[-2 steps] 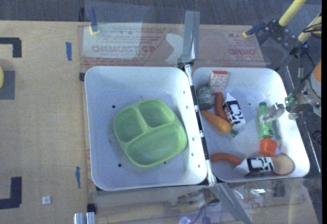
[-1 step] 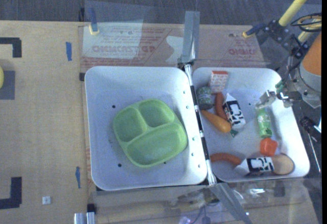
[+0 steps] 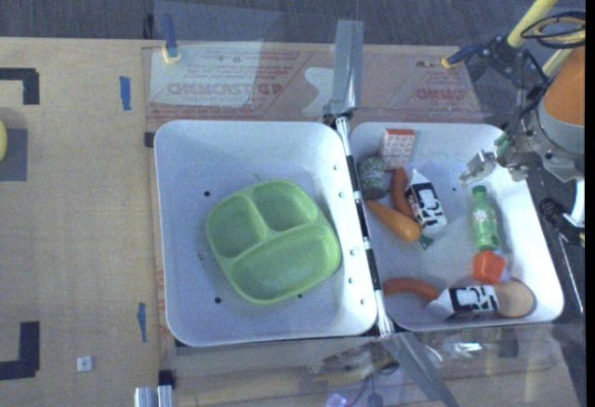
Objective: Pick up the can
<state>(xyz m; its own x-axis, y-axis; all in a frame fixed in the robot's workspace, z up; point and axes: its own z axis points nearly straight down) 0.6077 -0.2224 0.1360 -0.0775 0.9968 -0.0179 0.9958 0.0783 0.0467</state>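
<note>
The can (image 3: pixel 373 176) is small and dark green-grey. It sits in the right bin (image 3: pixel 548 247), close to that bin's left wall, just below a red and white carton (image 3: pixel 400 147). A brown sausage (image 3: pixel 400 189) lies right beside it. My gripper (image 3: pixel 485 166) hovers over the right bin's upper right part, well to the right of the can and just above the cap of a green bottle (image 3: pixel 482 219). Nothing shows between its fingers.
Also in the right bin are a carrot (image 3: pixel 395 221), a black and white pouch (image 3: pixel 427 203), an orange block (image 3: pixel 488 266), a second sausage (image 3: pixel 410 287), another pouch (image 3: pixel 474 299) and a tan round item (image 3: pixel 517 298). A green divided plate (image 3: pixel 272 241) lies in the left bin (image 3: pixel 186 164).
</note>
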